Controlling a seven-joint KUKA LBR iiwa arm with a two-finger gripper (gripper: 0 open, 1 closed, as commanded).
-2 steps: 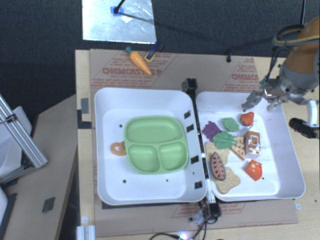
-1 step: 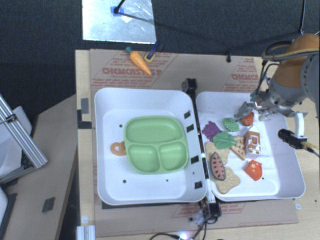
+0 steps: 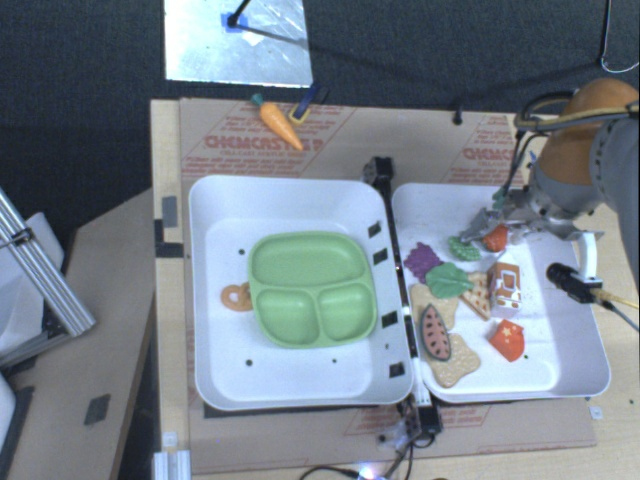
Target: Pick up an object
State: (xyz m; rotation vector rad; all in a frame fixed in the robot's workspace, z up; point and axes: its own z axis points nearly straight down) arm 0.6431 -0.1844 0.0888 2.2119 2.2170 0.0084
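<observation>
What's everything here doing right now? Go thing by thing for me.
gripper: low in the right bin, at a small red toy.
green divided plate: flat in the left bin, nothing on it.
pretzel: beside the plate's left edge.
watermelon slice: lying flat, right bin.
carrot: on the bench behind the bins.
</observation>
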